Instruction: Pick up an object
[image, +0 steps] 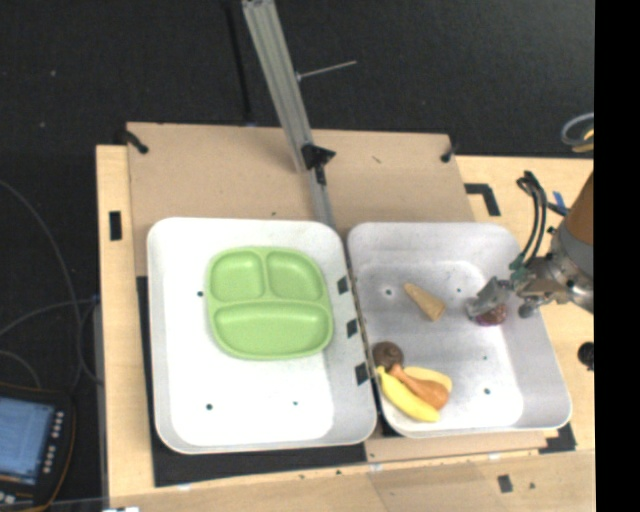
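Note:
My gripper (507, 302) hangs over the right side of the right bin (540, 385), its fingers apart. A small dark purple object (490, 317) lies on the bin floor just under the left finger (489, 296), touching or nearly touching it; it is not clearly between the fingers. A tan wedge-shaped piece (424, 301) lies to the gripper's left near the bin's middle. In the front left corner of the bin sit a brown round item (387, 354), a yellow banana (403, 398) and an orange piece (428, 382).
The left bin (180, 400) holds a green divided plate (270, 303). A metal pole (285, 90) rises behind the bins. The arm's orange band (582, 205) and cables (535, 215) sit at the right edge.

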